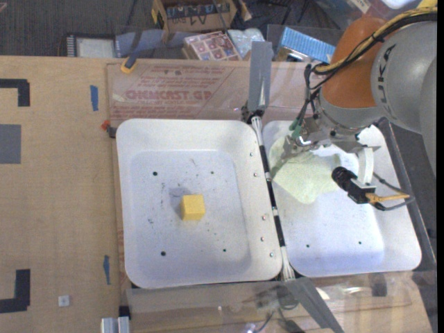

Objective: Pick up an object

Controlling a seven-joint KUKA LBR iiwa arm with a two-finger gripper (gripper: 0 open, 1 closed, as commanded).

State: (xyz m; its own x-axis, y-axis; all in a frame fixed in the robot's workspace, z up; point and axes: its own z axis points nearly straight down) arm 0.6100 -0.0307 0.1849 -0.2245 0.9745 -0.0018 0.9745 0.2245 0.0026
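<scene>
1. Two shallow white bins sit side by side on the worktop: the left bin (139,144) and the right bin (388,255), their inner rims almost touching along a narrow seam.
2. A small yellow block (193,207) lies alone on the floor of the left bin, a little below its middle and well apart from every wall. The bin floor around it carries dark specks and smudges.
3. A pale green cloth (302,179) lies crumpled in the right bin, against the bin's left wall and toward its far edge.
4. The grey arm (409,68) with its orange band (354,68) reaches over the far right corner of the right bin, and its bulk covers that corner.
5. The pincer (300,143) sits low at the far end of the cloth, apparently touching it. Whether it is wide, narrow or gripping the cloth, I cannot tell; the wrist hardware and cables crowd that spot.
6. A black fitting with an orange-tipped cable (361,189) hangs just beside the cloth on its right.
7. A grey upright post (260,75) stands at the far end of the seam between the bins.
8. Beyond the worktop's far edge lies clutter: a cardboard box (198,5), a printed pack (211,46) and a blue packet (305,45), small and hard to read.
</scene>
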